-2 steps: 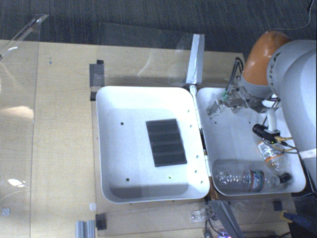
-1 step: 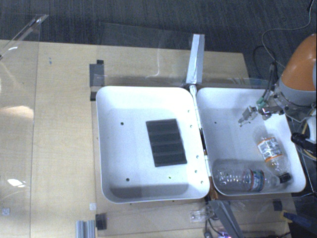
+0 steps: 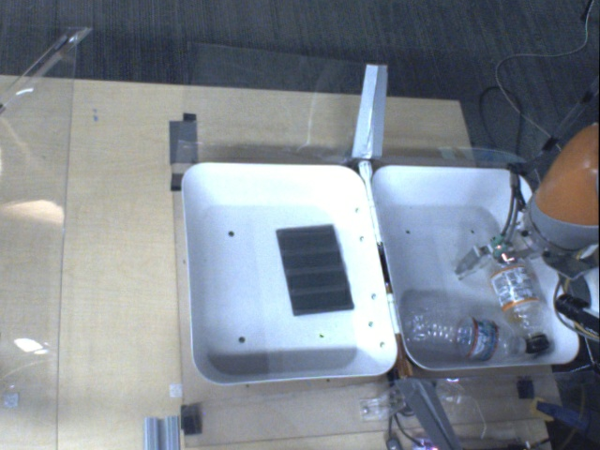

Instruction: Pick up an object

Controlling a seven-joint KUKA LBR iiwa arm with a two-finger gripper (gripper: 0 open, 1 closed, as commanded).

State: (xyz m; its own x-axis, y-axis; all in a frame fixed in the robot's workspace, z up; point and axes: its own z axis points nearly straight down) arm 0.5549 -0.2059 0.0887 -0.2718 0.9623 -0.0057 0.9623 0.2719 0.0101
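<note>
Reaching in from the right, the arm (image 3: 570, 190) sets its tool (image 3: 489, 251) low over the right bin (image 3: 422, 190); I cannot tell its state. Just beside it lies a small clear bottle (image 3: 517, 293) with a black cap. A larger clear bottle (image 3: 448, 331) lies along the near wall. A dark ribbed block (image 3: 314, 269) rests in the left bin (image 3: 216, 251) on the desk (image 3: 112, 251).

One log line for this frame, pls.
arm: over right bin | claw: low, beside small bottle | clear bottle: lying at front | left bin: black block
</note>
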